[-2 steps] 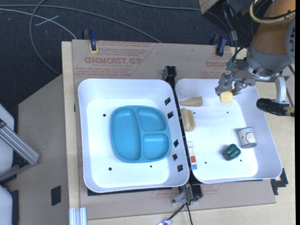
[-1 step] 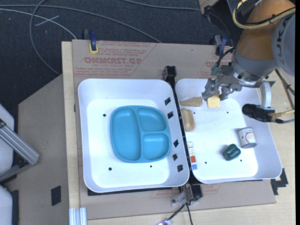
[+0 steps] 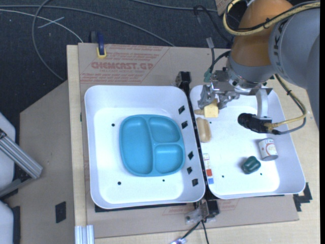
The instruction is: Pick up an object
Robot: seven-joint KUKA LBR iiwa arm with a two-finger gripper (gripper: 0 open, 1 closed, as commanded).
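My gripper [image 3: 213, 103] is over the near-left part of the right bin [image 3: 287, 179], close to the divider between the two bins. A small pale yellow block [image 3: 211, 110] sits between its fingertips, and the gripper is shut on it. A tan oblong piece [image 3: 204, 130] lies just below the block on the bin floor. Also in this bin are a small white can with a red mark [image 3: 267, 149], a dark green lump [image 3: 250, 164] and a flat white card with red and blue marks [image 3: 208, 167].
The left bin [image 3: 101, 187] holds a blue divided plate [image 3: 152, 144] in its middle. A row of black clips [image 3: 189, 136] runs down the divider between the bins. The grey arm with its orange band [image 3: 264, 22] comes in from the upper right.
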